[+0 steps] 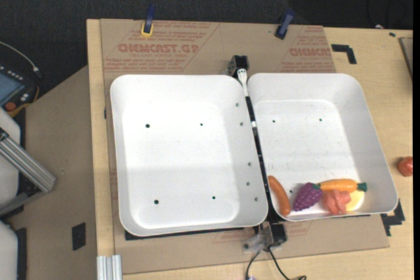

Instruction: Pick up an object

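Down in the near corner of the right bin [328,92] sits the whole cluster of toy food, packed tight against the front wall. Farthest left is the orange-red sausage [279,195], lying at a slant close to the seam between the bins. Just beside it is the purple grape bunch [307,196], touching or nearly touching the sausage. Then comes the orange carrot [341,185], lying roughly level with its green tip pointing right, resting across the top of a red piece [335,202] and a pale yellow piece [355,202]; what those two are I cannot make out. The rest of that bin's floor is bare white, marked by a few small dark dots. The left bin [131,160] lies alongside, edge to edge with its neighbour, showing four dark dots on its floor. A black clip [238,65] grips the seam at the far end and another black clip [273,233] at the near end, with a thin cable [262,262] trailing off from there. Both bins rest on a brown board [216,42] with red lettering, pinned at its far edge by two blue clamps [149,18]. Out on the board's right, well apart from the bins, sits a small orange-red object [405,166], cut off by the edge.
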Controlling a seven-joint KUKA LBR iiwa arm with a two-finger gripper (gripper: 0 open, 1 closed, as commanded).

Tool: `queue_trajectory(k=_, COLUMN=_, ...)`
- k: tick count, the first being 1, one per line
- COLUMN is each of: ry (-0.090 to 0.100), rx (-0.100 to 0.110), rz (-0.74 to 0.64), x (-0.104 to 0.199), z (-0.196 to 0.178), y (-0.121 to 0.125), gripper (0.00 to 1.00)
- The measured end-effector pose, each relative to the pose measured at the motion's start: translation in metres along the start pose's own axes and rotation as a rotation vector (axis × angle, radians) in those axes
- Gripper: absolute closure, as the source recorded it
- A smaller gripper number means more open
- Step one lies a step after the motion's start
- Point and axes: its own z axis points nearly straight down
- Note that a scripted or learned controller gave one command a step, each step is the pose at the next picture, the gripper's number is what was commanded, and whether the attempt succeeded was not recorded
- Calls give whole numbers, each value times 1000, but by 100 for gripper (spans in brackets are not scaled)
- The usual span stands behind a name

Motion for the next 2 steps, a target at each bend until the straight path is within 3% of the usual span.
queue_trajectory(k=1, ry=-3, rx=-15, rz=-13, x=41, z=-60, y=11, gripper=0)
queue_trajectory(k=2, ry=-5, rx=-13, rz=-10, x=39, z=-68, y=11, gripper=100)
